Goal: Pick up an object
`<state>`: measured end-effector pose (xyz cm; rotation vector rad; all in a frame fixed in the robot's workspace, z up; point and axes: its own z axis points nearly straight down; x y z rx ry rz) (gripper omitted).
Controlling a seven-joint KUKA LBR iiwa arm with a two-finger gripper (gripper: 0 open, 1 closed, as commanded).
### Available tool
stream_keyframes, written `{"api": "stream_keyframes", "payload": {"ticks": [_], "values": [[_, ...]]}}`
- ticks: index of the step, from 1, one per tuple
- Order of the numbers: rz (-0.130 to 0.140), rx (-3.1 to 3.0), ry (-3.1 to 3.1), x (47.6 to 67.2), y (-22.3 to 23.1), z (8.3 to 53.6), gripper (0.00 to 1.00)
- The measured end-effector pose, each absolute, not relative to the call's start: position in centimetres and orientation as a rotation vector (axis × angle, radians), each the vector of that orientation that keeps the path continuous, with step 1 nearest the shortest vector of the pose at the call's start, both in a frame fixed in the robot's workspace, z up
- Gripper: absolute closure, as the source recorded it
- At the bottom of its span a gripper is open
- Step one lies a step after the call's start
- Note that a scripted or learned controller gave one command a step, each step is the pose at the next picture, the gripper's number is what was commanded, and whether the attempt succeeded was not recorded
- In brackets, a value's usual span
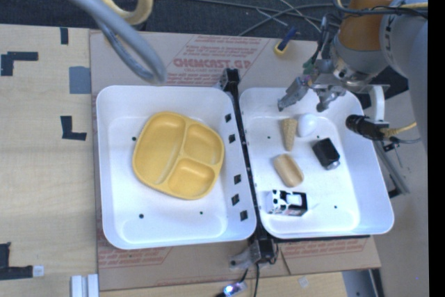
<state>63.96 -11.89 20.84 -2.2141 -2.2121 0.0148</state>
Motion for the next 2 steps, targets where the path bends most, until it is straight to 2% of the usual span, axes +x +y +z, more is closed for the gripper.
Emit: {"api": "stream_keyframes", "payload": {"ticks": [1,2], "values": [[0.002,-2.219,-2.223,64.3,-11.9,21.7,0.00],[0.007,-2.217,-2.221,64.0,-11.7,17.3,0.00]]}}
